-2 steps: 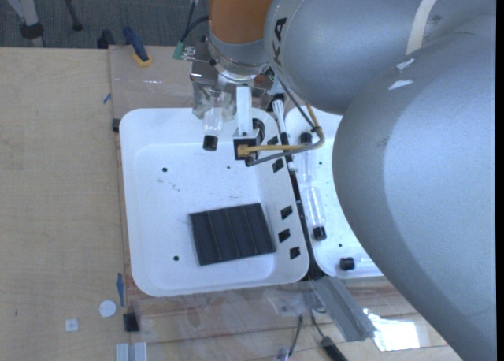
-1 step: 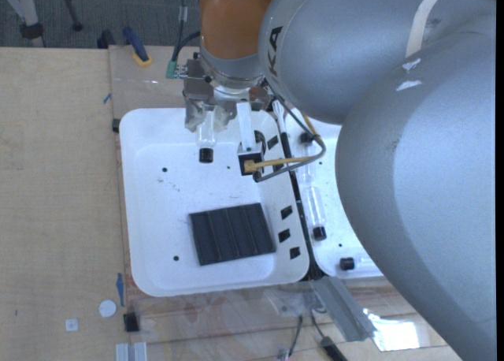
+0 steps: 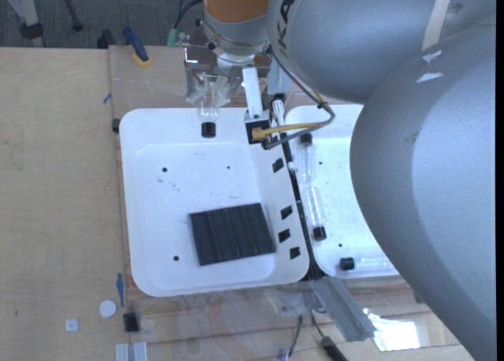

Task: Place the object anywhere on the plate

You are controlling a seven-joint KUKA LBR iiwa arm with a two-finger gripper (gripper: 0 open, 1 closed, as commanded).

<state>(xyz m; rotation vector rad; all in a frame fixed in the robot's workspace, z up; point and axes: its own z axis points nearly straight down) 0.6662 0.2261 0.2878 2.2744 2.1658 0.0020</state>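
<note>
A dark ribbed plate [image 3: 232,233] lies near in the left bin [image 3: 157,273]. Farther back, the claw [image 3: 209,91] hangs over that bin's far rim; I cannot tell its state. A small black object [image 3: 208,129] lies just below it.

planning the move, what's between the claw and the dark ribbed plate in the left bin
In the camera view, bare white bin floor separates the claw from the dark plate; a small black object sits just under the claw.
</note>
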